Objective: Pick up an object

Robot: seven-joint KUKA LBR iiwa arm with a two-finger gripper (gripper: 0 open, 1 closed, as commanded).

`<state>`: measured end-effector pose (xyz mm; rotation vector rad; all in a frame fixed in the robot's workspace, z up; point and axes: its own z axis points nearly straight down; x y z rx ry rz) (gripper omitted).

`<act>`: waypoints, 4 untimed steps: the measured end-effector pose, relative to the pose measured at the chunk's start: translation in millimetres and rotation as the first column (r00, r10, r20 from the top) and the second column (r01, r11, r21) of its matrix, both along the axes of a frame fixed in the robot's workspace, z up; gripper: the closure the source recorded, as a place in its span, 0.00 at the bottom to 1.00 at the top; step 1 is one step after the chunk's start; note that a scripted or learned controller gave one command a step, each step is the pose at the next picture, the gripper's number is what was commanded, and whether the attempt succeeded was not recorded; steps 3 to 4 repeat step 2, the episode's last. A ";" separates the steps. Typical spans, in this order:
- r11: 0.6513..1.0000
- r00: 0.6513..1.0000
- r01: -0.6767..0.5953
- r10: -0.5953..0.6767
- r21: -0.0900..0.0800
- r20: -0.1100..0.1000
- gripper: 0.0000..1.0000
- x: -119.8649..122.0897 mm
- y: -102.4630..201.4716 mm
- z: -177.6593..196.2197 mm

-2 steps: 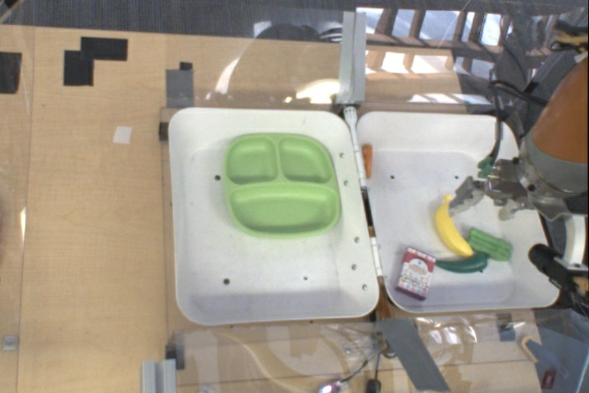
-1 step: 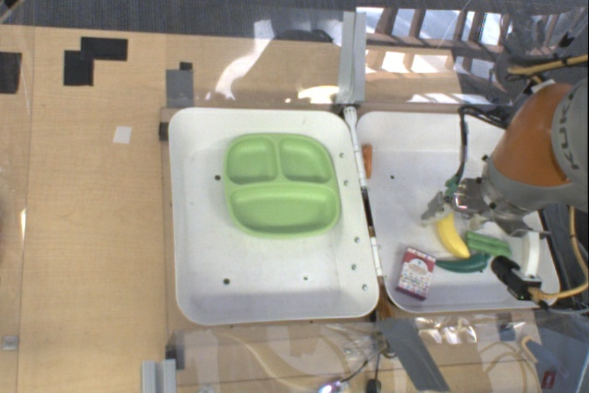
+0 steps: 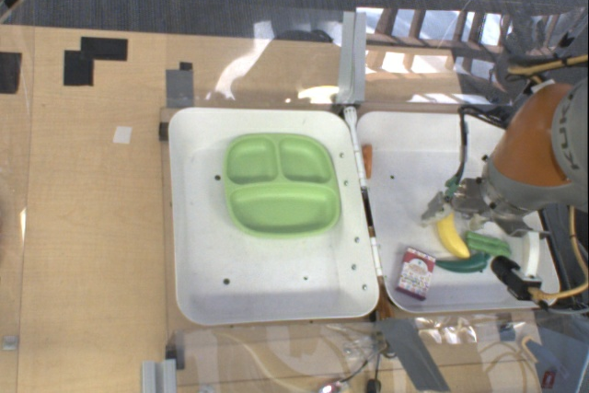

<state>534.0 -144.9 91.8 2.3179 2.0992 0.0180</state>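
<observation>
one banana (image 3: 451,237) lies just under the fingers (image 3: 448,203) in the right bin (image 3: 405,152).
i cannot tell if they are spread or closed; better come down straight, centred across the banana, clear of the green pieces (image 3: 479,253) beside.

The grey arm reaches in from the right, orange-banded wrist bent down, its tool (image 3: 453,205) apparently low.

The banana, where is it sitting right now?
The banana lies in the right bin, near its front right part, just under the robot's gripper, with a green item beside it and a small box to its left.
</observation>
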 end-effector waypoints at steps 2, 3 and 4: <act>0.996 0.995 -0.094 0.094 0.003 -0.013 1.00 -0.8 78.8 145.5; 0.996 0.995 -0.094 0.094 0.003 -0.013 1.00 -0.8 78.8 145.5; 0.996 0.995 -0.094 0.094 0.003 -0.013 1.00 -0.8 78.8 145.5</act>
